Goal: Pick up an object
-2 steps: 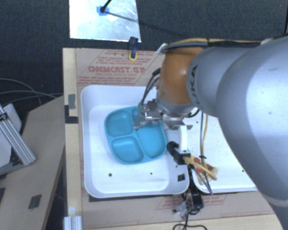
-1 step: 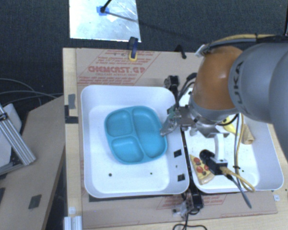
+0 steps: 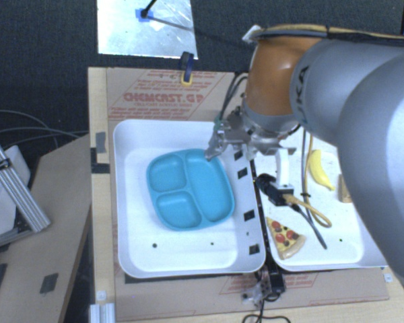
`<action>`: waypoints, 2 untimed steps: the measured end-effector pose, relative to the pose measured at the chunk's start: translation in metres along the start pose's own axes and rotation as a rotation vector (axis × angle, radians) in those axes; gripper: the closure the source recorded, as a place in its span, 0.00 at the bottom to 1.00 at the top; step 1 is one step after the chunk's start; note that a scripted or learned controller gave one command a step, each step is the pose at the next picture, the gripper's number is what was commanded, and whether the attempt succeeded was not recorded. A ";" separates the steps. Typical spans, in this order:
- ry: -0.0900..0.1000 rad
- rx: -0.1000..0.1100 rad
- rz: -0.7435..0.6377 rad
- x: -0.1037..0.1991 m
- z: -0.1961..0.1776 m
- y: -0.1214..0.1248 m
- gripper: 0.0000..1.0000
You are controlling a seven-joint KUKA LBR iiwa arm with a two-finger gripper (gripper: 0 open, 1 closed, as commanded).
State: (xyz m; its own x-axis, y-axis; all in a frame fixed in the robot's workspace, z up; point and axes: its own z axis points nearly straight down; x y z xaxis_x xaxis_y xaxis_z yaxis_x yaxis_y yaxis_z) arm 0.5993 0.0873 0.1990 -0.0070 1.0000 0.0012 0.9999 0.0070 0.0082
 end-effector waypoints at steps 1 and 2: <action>0.003 0.003 -0.004 0.087 0.042 0.060 0.00; 0.007 -0.010 0.003 0.138 0.098 0.060 0.00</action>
